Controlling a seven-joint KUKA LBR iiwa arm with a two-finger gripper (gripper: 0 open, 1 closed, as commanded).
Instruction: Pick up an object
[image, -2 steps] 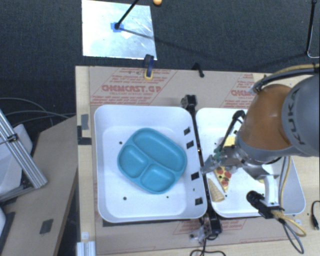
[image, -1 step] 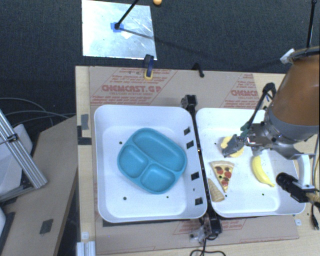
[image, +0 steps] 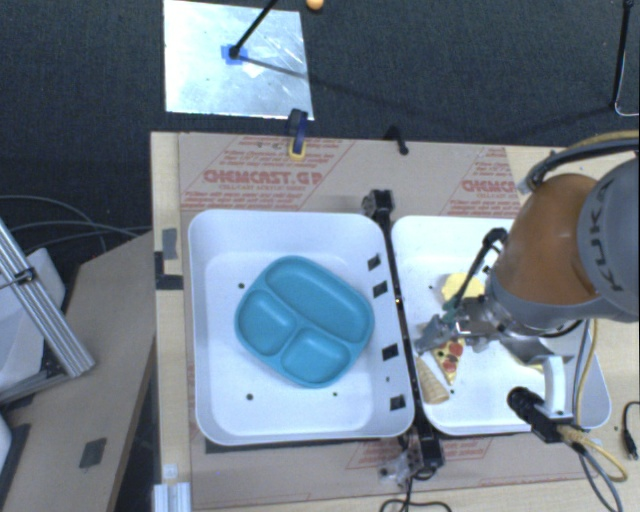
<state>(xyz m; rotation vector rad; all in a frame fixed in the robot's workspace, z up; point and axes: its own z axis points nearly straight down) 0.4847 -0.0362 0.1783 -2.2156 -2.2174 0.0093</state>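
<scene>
Arm low over the right bin, gripper down among the small items by the divider.

Starting left of the divider (image: 392, 300): the left bin (image: 215, 300) carries a blue sectioned plate (image: 303, 320), lying flat near its middle and well clear of the divider. Just right of the divider, in the right bin (image: 425, 240), a tan cone-shaped piece (image: 431, 380) lies close against it, with a slice-shaped item dotted red and yellow (image: 451, 359) touching or just beside the cone. The gripper (image: 447, 328) sits right above those two; its fingers are too small and cluttered to tell whether they are apart or closed. A yellow object (image: 462, 288) peeks out further right of the divider, partly hidden by the arm (image: 560, 250).
</scene>
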